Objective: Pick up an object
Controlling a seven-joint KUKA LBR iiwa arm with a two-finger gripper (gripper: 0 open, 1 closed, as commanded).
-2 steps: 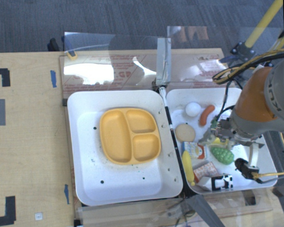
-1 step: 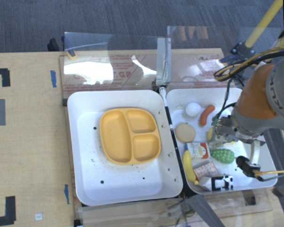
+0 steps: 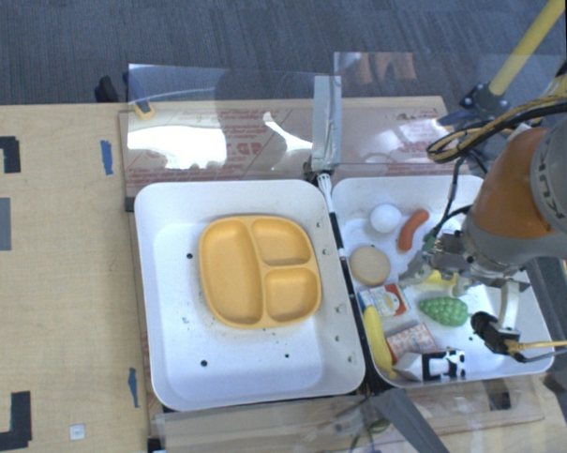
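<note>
Arm over the cluttered right bin

We see the gripper [image 3: 442, 261] low among the sausage [image 3: 413, 228], white ball [image 3: 386, 217] and green toy [image 3: 443, 310]; the wrist hides its grip, so we cannot tell.

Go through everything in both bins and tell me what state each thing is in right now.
Yellow divided plate: flat in the left bin, compartments bare.
White ball: loose in the right bin.
Sausage: lying loose beside the ball.
Tan round piece: lying loose.
Green bumpy piece: lying loose, below the end effector.
</note>
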